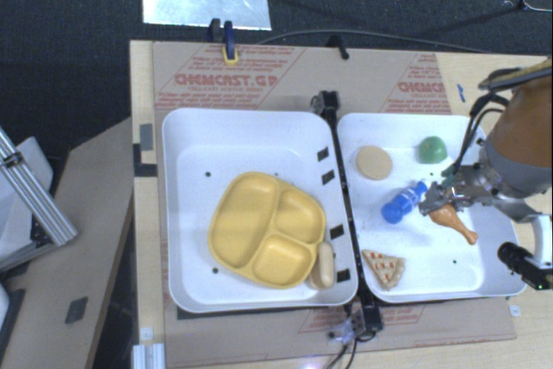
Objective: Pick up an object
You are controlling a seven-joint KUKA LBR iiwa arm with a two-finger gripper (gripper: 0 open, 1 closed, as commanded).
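Note:
My gripper (439, 198) is low over the right bin (497, 276), coming in from the right under the grey and orange arm. It sits right at the upper end of an orange-brown toy drumstick (457, 224), which lies slanting toward the bin's lower right. A blue bottle (403, 204) lies just left of the gripper, its cap end close to it. In the same bin are a green ball (431, 149), a round beige biscuit (374, 162) and a waffle-patterned pizza slice (384, 268).
The left bin (194, 151) holds a yellow divided plate (266, 229) with a beige bread roll (324, 264) at its right edge. A black clamp strip (339, 186) runs between the bins. A dark part of the arm (521, 262) hangs over the right bin's lower right corner.

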